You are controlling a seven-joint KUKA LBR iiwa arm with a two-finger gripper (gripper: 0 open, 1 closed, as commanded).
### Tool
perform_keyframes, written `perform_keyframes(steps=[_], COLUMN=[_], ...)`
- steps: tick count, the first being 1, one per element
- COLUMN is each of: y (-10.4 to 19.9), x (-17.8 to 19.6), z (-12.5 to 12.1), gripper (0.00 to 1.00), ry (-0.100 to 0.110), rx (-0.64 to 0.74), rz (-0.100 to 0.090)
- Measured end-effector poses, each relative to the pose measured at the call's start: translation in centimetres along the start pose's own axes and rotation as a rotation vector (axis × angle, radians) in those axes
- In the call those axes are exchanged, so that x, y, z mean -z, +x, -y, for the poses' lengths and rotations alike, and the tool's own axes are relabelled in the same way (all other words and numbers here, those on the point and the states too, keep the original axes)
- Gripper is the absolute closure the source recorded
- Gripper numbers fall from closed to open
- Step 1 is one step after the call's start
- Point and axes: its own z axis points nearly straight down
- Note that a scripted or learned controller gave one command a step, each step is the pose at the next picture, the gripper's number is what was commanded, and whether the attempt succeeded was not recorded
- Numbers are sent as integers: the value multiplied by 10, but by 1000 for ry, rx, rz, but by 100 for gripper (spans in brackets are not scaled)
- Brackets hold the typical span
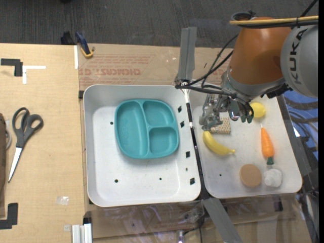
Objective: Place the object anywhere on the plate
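Observation:
A teal plate point(147, 128) with three compartments lies in the left bin point(96, 181). In the right bin point(228, 184) lie a yellow banana point(216, 144), a speckled beige block point(220, 128), an orange carrot point(267, 143), a yellow lemon point(257, 110), a tan round cookie-like disc point(250, 175) and a white ball point(273, 177). My gripper point(217, 116) hangs low over the far part of the right bin, right above the speckled block and just behind the banana. The arm's wrist hides much of it.
Scissors point(22, 133) lie on the cardboard at the far left. A blue-and-yellow clamp point(84, 44) sits behind the left bin. Cables point(207, 82) trail from the arm across the divider between the bins.

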Motion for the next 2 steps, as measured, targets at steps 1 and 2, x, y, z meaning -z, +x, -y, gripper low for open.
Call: perform_keyframes(steps=[1,2], y=[-8,90], x=[0,0], z=[-70,-66], gripper=[100,100], ry=[-2,-1], rx=[370,474], rz=[2,-1])
